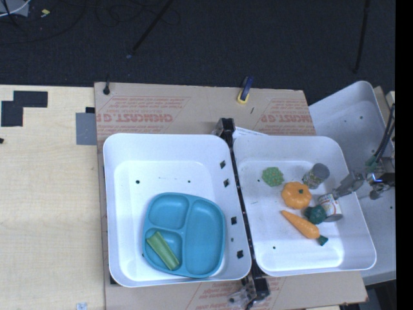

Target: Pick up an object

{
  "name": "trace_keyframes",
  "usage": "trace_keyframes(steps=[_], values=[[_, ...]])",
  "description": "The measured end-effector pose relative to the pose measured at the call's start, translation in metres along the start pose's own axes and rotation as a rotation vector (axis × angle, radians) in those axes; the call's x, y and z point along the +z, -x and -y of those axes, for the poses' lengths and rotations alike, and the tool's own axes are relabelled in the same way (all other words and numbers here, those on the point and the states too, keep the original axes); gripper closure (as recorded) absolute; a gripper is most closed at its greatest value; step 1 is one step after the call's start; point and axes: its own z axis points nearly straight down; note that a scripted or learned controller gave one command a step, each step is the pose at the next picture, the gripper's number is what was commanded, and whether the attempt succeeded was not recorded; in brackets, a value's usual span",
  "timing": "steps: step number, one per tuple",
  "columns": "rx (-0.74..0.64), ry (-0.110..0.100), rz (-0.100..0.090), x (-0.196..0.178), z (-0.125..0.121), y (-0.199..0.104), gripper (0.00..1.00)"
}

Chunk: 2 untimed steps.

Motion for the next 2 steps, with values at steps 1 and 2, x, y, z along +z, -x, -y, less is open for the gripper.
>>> trace_keyframes(steps=[1, 2], values=[[-0.001, 0.009, 0.003, -0.004, -0.002, 0.000, 0.00], [-0.003, 0.003, 0.000, 0.050, -0.009, -0.009, 0.00]])
